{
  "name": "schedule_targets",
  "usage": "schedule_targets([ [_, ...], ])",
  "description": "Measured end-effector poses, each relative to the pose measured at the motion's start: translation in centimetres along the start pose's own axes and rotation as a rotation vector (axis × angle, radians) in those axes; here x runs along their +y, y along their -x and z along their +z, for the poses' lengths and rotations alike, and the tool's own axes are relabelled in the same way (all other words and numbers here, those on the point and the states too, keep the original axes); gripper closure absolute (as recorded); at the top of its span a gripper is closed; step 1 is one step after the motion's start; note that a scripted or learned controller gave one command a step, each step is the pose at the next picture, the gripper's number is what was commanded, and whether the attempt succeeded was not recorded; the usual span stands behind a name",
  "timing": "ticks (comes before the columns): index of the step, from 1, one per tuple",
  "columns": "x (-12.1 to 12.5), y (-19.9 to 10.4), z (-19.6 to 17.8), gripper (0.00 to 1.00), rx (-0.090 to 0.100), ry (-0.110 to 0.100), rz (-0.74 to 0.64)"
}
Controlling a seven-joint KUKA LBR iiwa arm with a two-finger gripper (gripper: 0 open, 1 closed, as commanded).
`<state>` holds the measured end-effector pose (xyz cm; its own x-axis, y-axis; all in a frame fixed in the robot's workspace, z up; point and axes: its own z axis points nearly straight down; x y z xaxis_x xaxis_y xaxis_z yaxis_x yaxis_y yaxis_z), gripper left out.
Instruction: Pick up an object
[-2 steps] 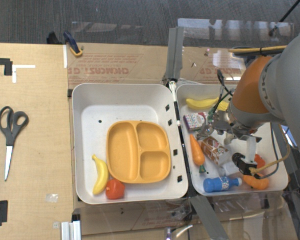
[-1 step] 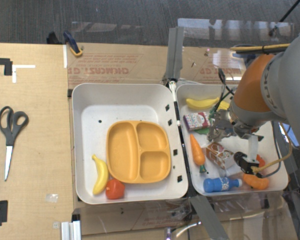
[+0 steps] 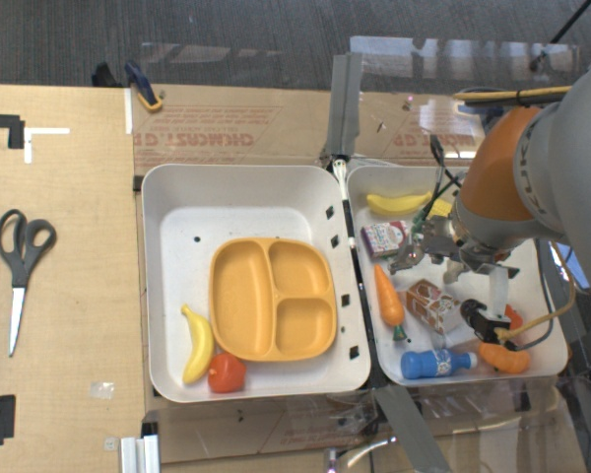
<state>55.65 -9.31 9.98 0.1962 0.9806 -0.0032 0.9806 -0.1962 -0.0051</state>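
Right bin, contents: one brown and white carton, small, boxy, lying tilted near the bin's middle, long axis running from upper left to lower right. Just left of it, one orange carrot, long axis nearly up and down, green stem end toward the near wall. One blue bottle on its side along the near wall, white cap pointing right. One yellow banana by the far wall. One small white and purple packet under the banana.

End effector: over the bin, just above the carton; its opening cannot be told from here, and nothing is seen in its grasp.

Left bin: yellow divided plate, second banana, red tomato.

Desk: scissors, at left.
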Motion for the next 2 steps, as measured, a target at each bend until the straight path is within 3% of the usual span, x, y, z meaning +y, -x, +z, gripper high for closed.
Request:
schedule_targets([
  [1, -4.96, 3.11, 0.93, 0.00, 0.003, 0.002, 0.020],
  [2, -4.89, 3.13, 0.02, 1.00, 0.003, 0.002, 0.021],
])
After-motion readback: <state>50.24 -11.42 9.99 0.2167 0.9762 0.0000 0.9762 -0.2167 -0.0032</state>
